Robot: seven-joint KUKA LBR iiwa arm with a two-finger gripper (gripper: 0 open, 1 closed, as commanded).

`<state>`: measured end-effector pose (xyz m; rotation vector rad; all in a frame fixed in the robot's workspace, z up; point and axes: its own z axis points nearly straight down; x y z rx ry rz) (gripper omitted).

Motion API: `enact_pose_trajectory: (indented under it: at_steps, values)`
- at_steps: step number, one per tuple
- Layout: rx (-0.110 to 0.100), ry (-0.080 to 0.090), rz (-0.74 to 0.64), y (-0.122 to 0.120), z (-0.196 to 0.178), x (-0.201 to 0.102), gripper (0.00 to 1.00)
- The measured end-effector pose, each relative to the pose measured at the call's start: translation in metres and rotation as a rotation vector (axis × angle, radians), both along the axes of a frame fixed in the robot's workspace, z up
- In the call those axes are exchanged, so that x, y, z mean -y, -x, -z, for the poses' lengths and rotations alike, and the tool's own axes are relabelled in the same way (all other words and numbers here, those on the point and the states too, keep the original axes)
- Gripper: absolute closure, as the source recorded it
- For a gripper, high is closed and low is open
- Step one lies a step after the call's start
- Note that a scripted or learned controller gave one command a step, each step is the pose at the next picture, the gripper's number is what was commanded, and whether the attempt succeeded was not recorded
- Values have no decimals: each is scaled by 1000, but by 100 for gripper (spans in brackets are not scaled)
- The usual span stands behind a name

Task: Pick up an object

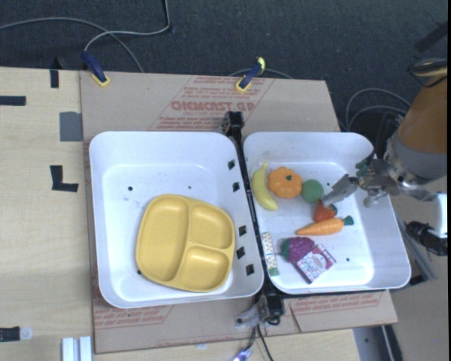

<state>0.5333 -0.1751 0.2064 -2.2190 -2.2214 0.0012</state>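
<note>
The toys lay together in the right bin (376,269), toward its left and middle part. A yellow banana (263,190) lay near the left wall, and an orange pumpkin (285,183) was touching it on its right side. Just beside the pumpkin sat a small green ball (312,190). Below them a carrot (321,227) lay almost flat, with its green end pointing to the right, and a red tomato (325,212) was just above it, touching it. Lower in the bin there was a purple bunch of grapes (294,247) and a small red and white packet (313,262), close to each other. The gripper (346,188) was over the right part of this bin, its dark finger (338,191) reaching down to the left toward the tomato and the green ball; I could not tell if the jaws were spread or pressed together, and no toy was seen between them. The arm (425,138) came in from the right side. In the left bin (109,153) lay a yellow plate (185,241) with three compartments. Both bins stood on a cardboard sheet (203,104) on the bench.
</note>
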Motion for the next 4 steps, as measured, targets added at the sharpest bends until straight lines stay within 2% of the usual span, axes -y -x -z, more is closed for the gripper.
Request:
enact_pose_trajectory:
  at_steps: [1, 2, 3, 4]
  values:
    - [16, 3, -1, 13, 106, -45, 0]
    - [5, 2, 1, 49, 120, -64, 0]
    - [5, 2, 1, 48, 111, -64, 100]
    - [2, 0, -1, -13, 22, -135, 100]
